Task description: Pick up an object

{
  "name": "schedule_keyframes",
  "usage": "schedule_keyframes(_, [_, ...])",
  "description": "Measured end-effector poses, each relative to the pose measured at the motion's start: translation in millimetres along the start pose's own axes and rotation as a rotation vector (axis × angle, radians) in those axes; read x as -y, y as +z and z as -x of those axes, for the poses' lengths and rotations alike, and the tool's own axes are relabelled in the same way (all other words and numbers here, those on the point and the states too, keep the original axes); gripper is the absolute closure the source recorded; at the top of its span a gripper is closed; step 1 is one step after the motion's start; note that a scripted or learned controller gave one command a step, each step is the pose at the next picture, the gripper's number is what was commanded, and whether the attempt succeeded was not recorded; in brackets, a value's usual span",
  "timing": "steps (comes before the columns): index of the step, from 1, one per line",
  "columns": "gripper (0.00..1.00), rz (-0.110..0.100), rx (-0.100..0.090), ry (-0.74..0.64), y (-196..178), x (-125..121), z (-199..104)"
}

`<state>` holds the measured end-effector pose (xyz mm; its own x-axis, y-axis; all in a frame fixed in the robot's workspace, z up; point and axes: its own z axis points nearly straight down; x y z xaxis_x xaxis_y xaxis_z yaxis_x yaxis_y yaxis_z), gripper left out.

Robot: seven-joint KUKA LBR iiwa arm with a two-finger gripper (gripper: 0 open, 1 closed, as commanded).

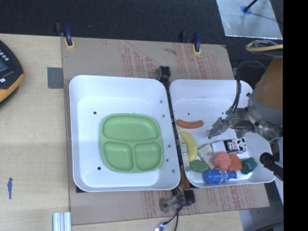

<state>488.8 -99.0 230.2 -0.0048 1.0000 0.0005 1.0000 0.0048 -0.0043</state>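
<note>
The gripper hangs over the middle of the right bin, reaching in from the right; its two fingers stand apart with nothing between them. The grey wrist and the orange band of the arm lie behind it at the bin's right rim.

Just left of the fingertips, apart from them, a sausage lies on the bin floor, its long axis running left to right, almost level. Below it a banana lies with its long axis running from upper left to lower right, close to the bin's left wall. Toward the near edge are crowded a green leafy piece, a patterned packet, a pink and orange lump, a dark green piece, a black-and-white card, and a blue bottle lying flat, its long axis left to right along the near wall.

The left bin holds a green divided plate, with one wide compartment above and two small ones below.

Both bins rest on a cardboard sheet, clamped at its far edge by blue-and-yellow clamps, on a pale wooden bench. A yellow and black device sits at the left edge. Dark carpet lies beyond the bench.
</note>
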Motion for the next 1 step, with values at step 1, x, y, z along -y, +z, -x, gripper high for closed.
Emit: schedule_keyframes(1, [0.0, -0.002, 0.001, -0.001, 97.6, -47.8, 0.3])
